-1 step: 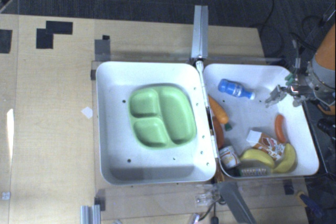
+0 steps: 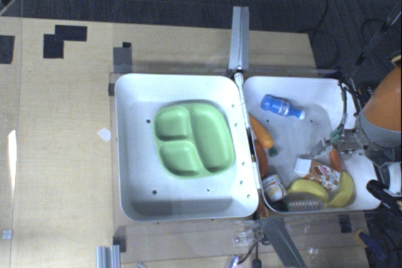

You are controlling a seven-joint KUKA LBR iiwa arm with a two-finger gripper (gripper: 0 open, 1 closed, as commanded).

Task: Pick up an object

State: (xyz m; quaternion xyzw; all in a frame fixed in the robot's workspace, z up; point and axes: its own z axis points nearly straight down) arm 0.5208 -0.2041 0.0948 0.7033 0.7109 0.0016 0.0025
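The pincer [image 2: 334, 142] sits low over the right side of the right bin [image 2: 317, 86], at the end of the arm [image 2: 383, 107] that enters from the view's right; cabling and the wrist body cover the tips, so its opening and any load cannot be determined from this view. No object is assigned by name, so any item in the right bin qualifies. Candidates lie close: a white and red packet [image 2: 319, 171] just below the pincer, a small orange-red item [image 2: 335, 159] directly under it and partly hidden, and two bananas [image 2: 326, 191] further below against the bin's near wall. A small jar [image 2: 272, 186] and a dark comb-like item [image 2: 300, 204] lie below and to the left. A carrot [image 2: 260, 131] rests well to the left along the dividing wall, and a blue bottle [image 2: 281, 106] with a white cap lies above and to the left, on its side. The clutter probably gathers in the near corner because the bin floor dips there. The left bin [image 2: 132, 154] holds a green divided tray [image 2: 192, 138], well apart to the left and likely too broad to grasp. The packet and jar carry printing, but nothing on them is legible at this resolution.
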